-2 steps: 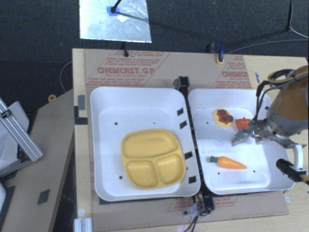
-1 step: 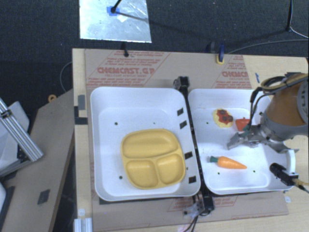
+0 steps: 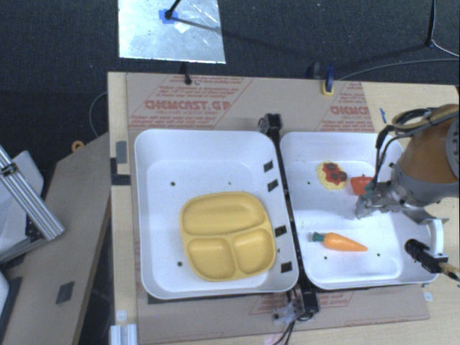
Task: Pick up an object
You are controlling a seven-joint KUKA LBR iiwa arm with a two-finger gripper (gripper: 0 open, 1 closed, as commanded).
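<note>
Pincer (image 3: 365, 208) hangs low in the right bin (image 3: 343, 277) at its three o'clock side; whether it is spread or pressed together I cannot tell. Nearest, a toy carrot (image 3: 341, 242) lies at six o'clock; farther, a small red piece (image 3: 359, 185) sits just beyond the pincer and a toy pizza (image 3: 332, 175) at twelve. A yellow divided tray (image 3: 227, 234) rests in the left bin (image 3: 159, 192).

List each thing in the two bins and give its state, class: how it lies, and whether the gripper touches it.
Yellow tray: flat in the left bin, right way up.
Carrot: on its side in the right bin, untouched.
Pizza toy: flat, untouched.
Red object: beside the gripper; contact unclear.
Gripper: low in the right bin, holding nothing visible.
</note>
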